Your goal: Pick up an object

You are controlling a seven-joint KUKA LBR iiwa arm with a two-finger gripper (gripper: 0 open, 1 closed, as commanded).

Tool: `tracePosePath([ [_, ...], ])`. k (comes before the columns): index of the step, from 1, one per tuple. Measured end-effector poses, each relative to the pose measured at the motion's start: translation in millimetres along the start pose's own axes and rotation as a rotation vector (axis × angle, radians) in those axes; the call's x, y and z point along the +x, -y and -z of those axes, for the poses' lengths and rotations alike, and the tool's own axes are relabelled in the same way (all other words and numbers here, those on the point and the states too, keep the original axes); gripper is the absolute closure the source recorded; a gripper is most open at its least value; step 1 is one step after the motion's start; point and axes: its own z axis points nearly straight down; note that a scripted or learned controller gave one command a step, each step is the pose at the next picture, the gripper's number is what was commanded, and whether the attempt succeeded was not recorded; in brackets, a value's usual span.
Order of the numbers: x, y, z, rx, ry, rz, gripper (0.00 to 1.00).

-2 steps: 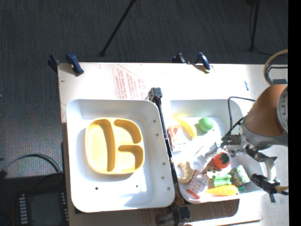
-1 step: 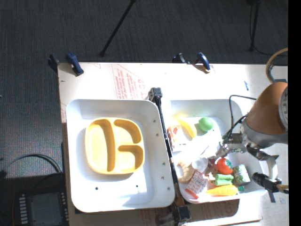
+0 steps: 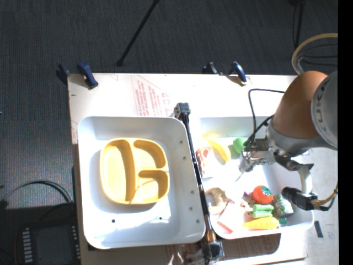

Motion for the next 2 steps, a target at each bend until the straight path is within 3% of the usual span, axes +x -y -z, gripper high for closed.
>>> tracePosePath([
  [1, -1, 1, -1, 0.002, 0.000, -0.002, 0.00],
  [2, -12, -66, -81, 0.004, 0.001, 0.000, 0.00],
])
